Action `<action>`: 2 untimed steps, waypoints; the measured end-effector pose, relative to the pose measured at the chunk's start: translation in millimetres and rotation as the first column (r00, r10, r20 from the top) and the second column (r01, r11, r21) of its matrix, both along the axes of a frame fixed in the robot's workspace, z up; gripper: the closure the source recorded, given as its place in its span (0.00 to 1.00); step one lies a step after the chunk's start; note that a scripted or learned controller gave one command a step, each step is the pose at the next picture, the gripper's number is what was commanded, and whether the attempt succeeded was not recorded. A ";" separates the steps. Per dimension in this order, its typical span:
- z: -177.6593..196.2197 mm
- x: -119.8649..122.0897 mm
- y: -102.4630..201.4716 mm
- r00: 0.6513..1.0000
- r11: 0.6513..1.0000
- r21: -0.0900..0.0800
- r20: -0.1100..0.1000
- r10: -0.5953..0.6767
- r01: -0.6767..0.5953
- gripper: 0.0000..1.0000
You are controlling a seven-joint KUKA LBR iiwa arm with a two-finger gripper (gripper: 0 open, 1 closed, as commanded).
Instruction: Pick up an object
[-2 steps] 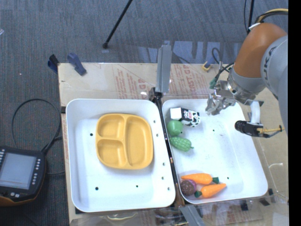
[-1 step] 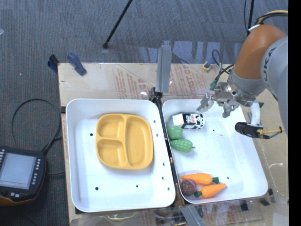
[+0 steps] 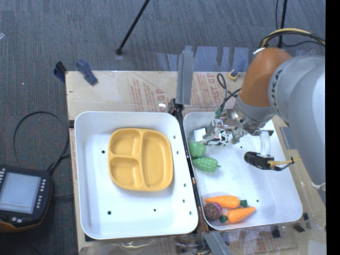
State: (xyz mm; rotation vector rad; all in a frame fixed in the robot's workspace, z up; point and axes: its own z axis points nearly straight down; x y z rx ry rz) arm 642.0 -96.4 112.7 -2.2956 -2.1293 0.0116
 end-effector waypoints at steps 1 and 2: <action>74.9 3.3 23.8 0.981 0.981 -0.002 0.013 0.192 -0.192 0.00; 43.3 1.9 -2.8 0.937 0.937 0.001 0.007 0.350 -0.350 0.00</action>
